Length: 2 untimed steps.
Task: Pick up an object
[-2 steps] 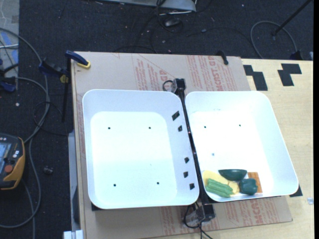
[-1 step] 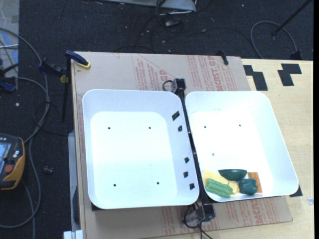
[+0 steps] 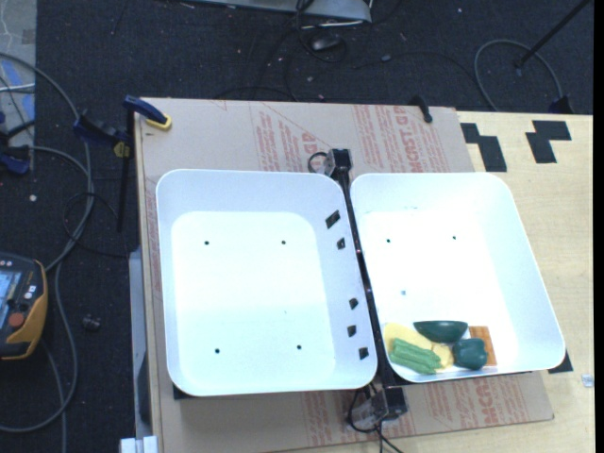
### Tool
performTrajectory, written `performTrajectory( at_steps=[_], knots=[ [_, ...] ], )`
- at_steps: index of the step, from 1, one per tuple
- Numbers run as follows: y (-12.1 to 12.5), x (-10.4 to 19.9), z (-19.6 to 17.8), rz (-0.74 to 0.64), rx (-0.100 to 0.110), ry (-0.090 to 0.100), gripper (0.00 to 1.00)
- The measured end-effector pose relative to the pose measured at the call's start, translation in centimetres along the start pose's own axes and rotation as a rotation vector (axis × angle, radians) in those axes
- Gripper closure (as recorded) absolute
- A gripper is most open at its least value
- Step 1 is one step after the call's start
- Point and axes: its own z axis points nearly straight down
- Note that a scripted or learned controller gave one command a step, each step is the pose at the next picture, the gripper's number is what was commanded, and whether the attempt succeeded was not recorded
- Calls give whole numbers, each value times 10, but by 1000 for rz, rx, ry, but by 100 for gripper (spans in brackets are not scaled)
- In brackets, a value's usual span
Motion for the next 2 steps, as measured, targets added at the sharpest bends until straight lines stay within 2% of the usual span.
performTrajectory(
  at_steps=[2],
  knots=[
    [1, 1, -19, -2, 2, 0, 100]
  ],
)
